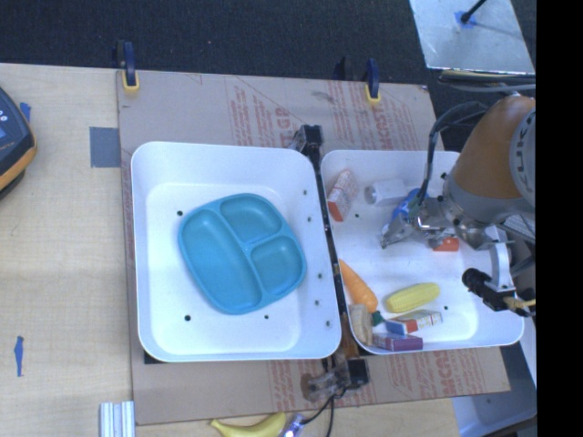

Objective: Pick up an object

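- Claw (401, 232) hung low in the right bin (474, 335); whether it was open or closed could not be told.
- Corn cob (412, 296) lay near the front: probably light, stiff, slightly slippery; best gripped across its middle.

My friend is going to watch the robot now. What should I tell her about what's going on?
Pincer: low inside the right bin, near its middle; whether it is open or shut cannot be told, and nothing is seen in its grip.
Right bin things: yellow corn toy, orange carrot toy, small bottle, clear tube, small boxes at the front edge.
Left bin: a blue divided plate.
Done: nothing picked up yet.
Left: grab one object and lift it.
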`<action>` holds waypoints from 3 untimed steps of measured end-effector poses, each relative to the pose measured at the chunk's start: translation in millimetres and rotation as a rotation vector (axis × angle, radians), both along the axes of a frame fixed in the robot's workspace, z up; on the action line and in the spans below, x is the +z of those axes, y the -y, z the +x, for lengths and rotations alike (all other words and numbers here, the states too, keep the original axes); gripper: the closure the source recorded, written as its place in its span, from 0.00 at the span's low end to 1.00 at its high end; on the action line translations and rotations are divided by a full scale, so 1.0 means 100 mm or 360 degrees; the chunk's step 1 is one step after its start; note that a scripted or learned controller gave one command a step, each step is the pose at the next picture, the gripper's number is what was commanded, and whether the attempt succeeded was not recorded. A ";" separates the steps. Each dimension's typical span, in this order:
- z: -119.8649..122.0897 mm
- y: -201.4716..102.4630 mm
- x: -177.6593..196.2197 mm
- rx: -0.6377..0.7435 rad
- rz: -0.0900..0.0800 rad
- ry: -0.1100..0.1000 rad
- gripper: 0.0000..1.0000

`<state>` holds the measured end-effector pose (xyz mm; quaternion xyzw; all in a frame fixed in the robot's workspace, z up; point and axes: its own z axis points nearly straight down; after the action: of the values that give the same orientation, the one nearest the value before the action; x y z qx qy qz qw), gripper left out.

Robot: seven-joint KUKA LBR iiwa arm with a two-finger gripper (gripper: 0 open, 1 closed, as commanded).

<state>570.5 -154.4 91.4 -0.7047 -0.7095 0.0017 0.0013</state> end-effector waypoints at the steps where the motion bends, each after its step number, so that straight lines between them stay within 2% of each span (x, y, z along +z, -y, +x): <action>1: 0.82 -0.01 0.00 0.0000 0.0005 -0.0034 0.00; 3: 0.82 0.40 -0.01 -0.0002 0.0010 -0.0030 0.00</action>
<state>652.4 -194.5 89.9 -0.7051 -0.7090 0.0062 0.0102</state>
